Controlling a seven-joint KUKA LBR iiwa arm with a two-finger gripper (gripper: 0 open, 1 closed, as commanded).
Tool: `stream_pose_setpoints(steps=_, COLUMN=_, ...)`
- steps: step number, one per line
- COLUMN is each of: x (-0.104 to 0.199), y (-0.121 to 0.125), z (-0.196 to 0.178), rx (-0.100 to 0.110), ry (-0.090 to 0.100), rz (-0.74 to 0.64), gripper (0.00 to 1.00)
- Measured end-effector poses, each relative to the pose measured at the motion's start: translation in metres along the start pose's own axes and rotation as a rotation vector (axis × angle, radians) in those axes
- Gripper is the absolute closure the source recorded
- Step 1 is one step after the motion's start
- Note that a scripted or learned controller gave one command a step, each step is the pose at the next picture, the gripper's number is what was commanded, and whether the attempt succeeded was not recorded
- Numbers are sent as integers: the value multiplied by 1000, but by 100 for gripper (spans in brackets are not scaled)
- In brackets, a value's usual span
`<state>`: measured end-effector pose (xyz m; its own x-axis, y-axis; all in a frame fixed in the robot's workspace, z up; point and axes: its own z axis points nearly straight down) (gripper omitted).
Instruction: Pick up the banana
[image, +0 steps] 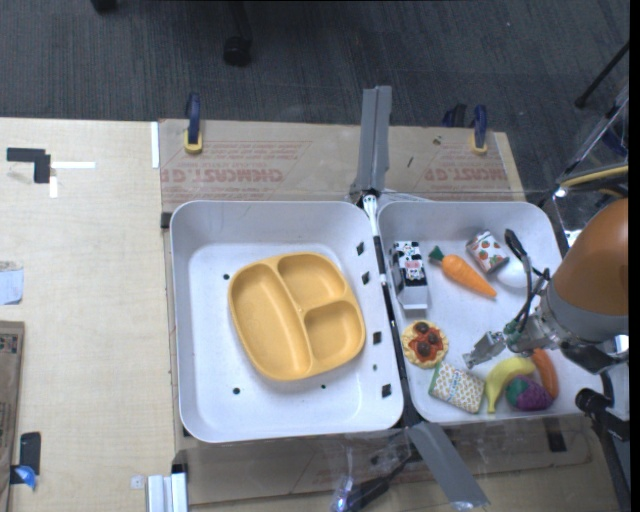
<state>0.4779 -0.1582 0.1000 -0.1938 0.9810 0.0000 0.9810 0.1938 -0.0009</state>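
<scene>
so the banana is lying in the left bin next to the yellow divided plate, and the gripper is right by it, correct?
Not quite. The camera view shows the banana in the right bin, among the toy foods near its front edge. The yellow divided plate sits by itself in the left bin. The rest holds: the gripper is right by the banana.

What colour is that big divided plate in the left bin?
Yellow-orange. The plate shows plainly in the overhead camera view.

Even overhead light is washing the two shallow white plastic bins (190, 330) bright, shadows are staying faint, and the dark grey carpeted floor (300, 60) is looking slightly soft.
</scene>
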Motion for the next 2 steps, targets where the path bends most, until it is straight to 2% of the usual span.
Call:
stream_pose_setpoints(steps=1, x=-30, y=-6, z=9, rx=-1, ry=2, rz=7, gripper=0)
stream_pose_setpoints(steps=2, x=-1, y=-1, z=9, rx=1, ry=1, rz=-35, gripper=0)
